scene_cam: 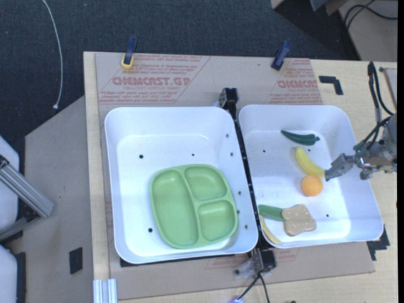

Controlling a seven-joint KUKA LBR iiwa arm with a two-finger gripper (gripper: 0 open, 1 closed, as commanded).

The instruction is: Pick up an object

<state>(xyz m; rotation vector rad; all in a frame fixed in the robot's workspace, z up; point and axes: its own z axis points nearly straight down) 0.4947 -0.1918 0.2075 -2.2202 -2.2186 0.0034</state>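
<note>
Dark blue-grey carpet surrounds a pale wooden counter topped with printed brown cardboard, pinned along its far edge by a yellow-and-blue clamp and a blue clamp. At the far left, a thin white cable loops across the floor and a ribbed metal bar angles in. Two shallow white plastic bins with rounded corners sit side by side, their inner rims meeting at a dark seam. In the left bin a smooth light-green tray with three compartments lies toward the near side, leaving bare white floor along the far and left walls. The right bin holds a dark green pepper near its far wall, a curved yellow banana just below it, and a round orange fruit touching the banana's lower end. Closer to the near wall, a tan toast-shaped piece overlaps a green vegetable and a pale yellow slice. Open floor remains along the near right corner of this bin. Reaching in from the right, the grey end effector hovers just beside the banana and orange; its fingertips appear close together, with nothing seen between them.
</note>
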